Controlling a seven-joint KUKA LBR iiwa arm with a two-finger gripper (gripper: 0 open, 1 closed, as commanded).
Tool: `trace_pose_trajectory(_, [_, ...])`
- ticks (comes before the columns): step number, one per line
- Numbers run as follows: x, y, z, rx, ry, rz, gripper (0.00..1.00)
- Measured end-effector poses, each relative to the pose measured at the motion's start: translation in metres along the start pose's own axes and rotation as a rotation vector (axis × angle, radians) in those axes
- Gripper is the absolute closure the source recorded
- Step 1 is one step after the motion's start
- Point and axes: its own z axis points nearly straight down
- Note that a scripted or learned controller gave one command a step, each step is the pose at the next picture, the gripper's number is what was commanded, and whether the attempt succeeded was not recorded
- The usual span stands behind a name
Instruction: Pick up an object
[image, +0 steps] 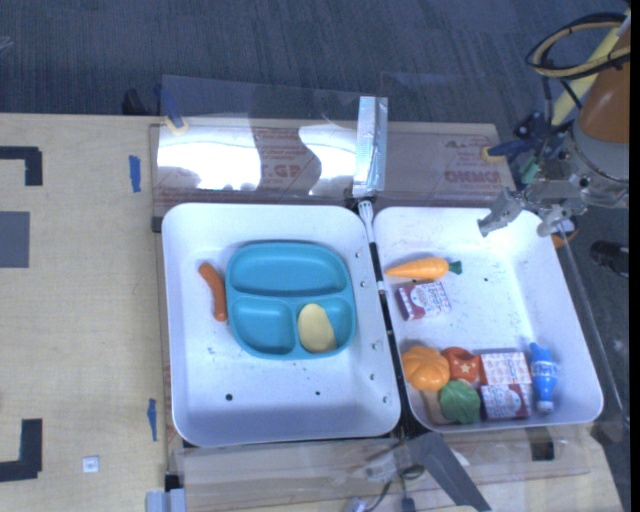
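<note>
Over in the right bin (575, 320) is where all the loose stuff sits. Near its upper left there's an orange carrot (418, 268) with a small green top, lying sideways, green end pointing right. Just below it, a small red-and-white packet (424, 299) lies flat. Along the bottom edge things are bunched up: an orange pumpkin-looking piece (425, 368), a red thing (461, 362) tucked right beside it, a green round piece (460, 402) below those, then two red-and-white cartons (505, 383) stacked one above the other, and a blue bottle (542, 377) with a white label touching their right side.

Left bin (190, 330) has a blue divided tray (290, 297) in the middle — a pale yellow lemon-ish thing (316, 327) sits in its lower right compartment. An orange sausage (213, 290) lies on the bin floor just left of the tray, apart from it.

The arm comes in from the upper right, orange band (606, 110) showing at the edge, wrist tilted down toward the far right corner of the right bin. The pincer (525, 218) hovers over that corner, well apart from the carrot — its fingers look spread wide, nothing between them.

Both bins rest on the desk (70, 300), pale wood with black marks on the left.
</note>
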Motion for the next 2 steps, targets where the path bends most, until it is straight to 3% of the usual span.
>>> trace_pose_trajectory(1, [0.007,-0.03,-0.026,-0.002,0.0,-0.262,0.0])
trace_pose_trajectory(2, [0.053,0.0,0.129,0.008,0.004,-0.525,0.0])
